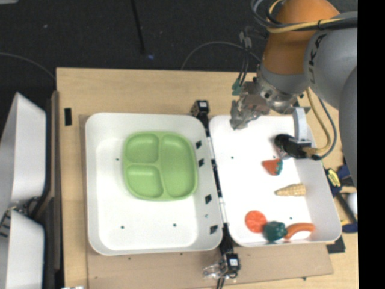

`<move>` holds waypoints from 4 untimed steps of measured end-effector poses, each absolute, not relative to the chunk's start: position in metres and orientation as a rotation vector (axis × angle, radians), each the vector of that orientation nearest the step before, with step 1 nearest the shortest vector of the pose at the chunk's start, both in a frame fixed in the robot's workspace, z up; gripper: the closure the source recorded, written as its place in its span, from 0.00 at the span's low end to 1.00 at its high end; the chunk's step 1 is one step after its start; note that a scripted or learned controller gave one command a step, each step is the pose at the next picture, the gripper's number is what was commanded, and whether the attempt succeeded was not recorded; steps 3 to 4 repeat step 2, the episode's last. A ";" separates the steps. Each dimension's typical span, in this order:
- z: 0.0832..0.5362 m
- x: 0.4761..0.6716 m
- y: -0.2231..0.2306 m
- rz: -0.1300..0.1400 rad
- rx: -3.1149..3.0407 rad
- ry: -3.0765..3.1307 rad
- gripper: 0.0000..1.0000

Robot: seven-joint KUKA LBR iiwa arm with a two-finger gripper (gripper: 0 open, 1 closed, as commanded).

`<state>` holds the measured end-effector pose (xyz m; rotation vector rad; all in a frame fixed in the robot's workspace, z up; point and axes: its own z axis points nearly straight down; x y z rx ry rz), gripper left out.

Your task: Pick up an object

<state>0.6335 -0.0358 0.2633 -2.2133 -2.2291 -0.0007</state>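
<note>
Camera view: bench (72, 83) bearing two white bins side by side.
Pincer (239, 120): over the right bin's (240, 179) far left corner; released or clenched, cannot tell.
Left bin (102, 221): green divided plate (160, 165) at its middle.
Right half of right bin: red-and-teal piece (274, 165); tan cone (290, 191) just nearer.
Near edge of right bin: orange disc (255, 220), teal lump (275, 230), orange curved piece (301, 227), close together.

Two white bins (108, 221) — one green plate (160, 165), five small toys (290, 191).
</note>
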 end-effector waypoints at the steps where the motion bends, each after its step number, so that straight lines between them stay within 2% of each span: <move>1: 0.252 0.629 0.022 0.001 -2.215 -2.228 1.00; 2: 0.258 0.625 0.076 -0.003 -2.214 -2.230 1.00; 4: 0.258 0.625 0.076 -0.003 -2.214 -2.230 1.00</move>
